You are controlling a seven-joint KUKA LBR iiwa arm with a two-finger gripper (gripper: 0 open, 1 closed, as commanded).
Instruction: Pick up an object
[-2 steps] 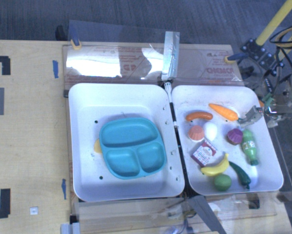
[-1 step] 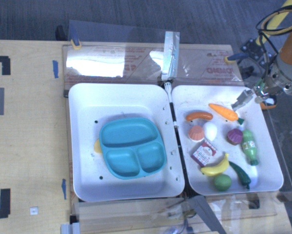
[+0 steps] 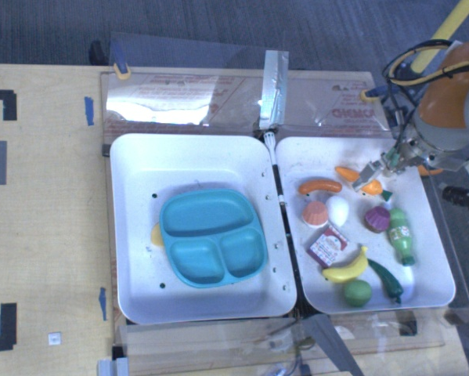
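Claw low over the right bin's upper edge — toys scattered beneath it.

Nearest the bottom of the frame lie a green lime (image 3: 358, 291), a dark green pepper (image 3: 387, 279) and a yellow banana (image 3: 347, 269); above them sit a red packet (image 3: 328, 247), a green bottle (image 3: 401, 236) and a white egg (image 3: 339, 211). Further up, the claw (image 3: 377, 172) hangs just beside an orange carrot piece (image 3: 370, 186) — how far it is open cannot be told. The left bin (image 3: 132, 225) holds a blue divided tray (image 3: 212, 236).
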